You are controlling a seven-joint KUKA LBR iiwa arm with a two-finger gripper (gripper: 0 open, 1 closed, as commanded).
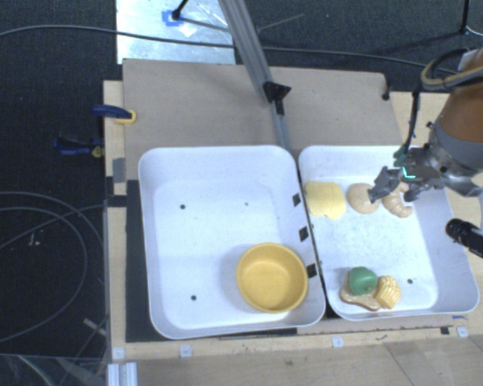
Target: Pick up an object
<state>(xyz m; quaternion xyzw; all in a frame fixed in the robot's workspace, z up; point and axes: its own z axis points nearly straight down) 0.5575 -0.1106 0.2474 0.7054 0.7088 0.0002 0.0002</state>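
Yellow bowl [272, 277], white bins [169, 167], green toy [361, 280].

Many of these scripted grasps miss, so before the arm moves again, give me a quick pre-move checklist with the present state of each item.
1. gripper is over the right bin: ok.
2. A target lies under it, the tan pieces: ok.
3. Something is held between the fingers: cannot tell.
4. yellow piece lies apart from the gripper: ok.
5. green and yellow toys sit at the near end, out of its path: ok.
6. yellow bowl rests in the left bin: ok.
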